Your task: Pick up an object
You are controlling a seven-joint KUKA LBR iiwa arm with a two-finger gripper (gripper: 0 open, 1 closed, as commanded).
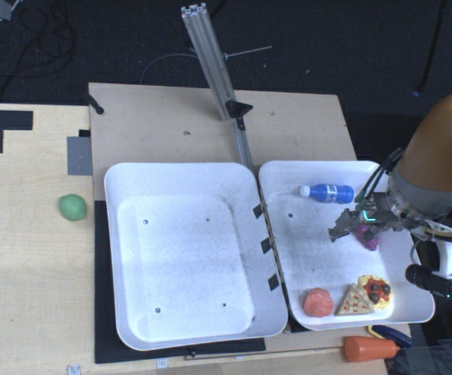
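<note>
The right bin (312, 268) holds a blue bottle with a white cap (327, 193) lying near its far edge, a red-orange ball (317, 301) and a pizza-slice toy (365, 295) at its near edge. A small purple object (369, 238) sits at the right side of this bin. My gripper (349, 226) hangs low over the bin just left of the purple object, with dark fingers pointing left and down. I cannot tell how the purple object stands relative to the fingers.
The left bin (183, 256) lies beside the right one, joined by black clips (267, 244). A green ball (73, 207) rests on the bench to the left. An orange object (369, 348) lies in front of the right bin. A metal rail (214, 61) slants in from the back.
</note>
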